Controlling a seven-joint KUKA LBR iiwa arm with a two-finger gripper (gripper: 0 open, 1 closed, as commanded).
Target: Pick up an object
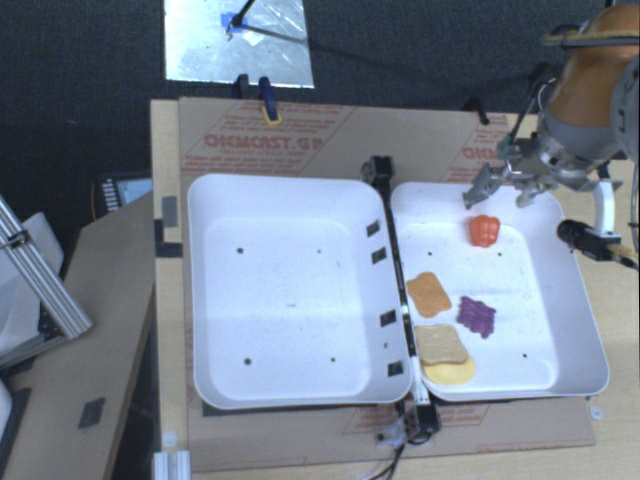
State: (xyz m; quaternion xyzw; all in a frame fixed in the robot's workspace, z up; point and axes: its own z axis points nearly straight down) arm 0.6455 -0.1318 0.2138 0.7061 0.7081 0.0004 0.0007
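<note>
- The two-finger gripper [500, 186] hangs over the far part of the right white plastic bin [575, 313], its two fingers spread wide apart with nothing between them.
- The small orange-red pepper-shaped toy [484, 230] lies just nearward of the fingertips, in the far half of that bin; it looks the likeliest target.
- Other candidates sit nearer in the same bin: a flat orange slice-shaped piece [429, 294], a purple knobbly grape-like cluster [477, 315], a tan bread-shaped slab [439, 343] resting on a pale yellow round piece [455, 372].
- The left white plastic bin [215, 203] lies beside it.
- To do the pick well, I judge the gripper should centre over the pepper, straddle its narrow width, descend fully before closing, then lift straight up.
- The rounded toy may squirt sideways if pinched off-centre.
</note>
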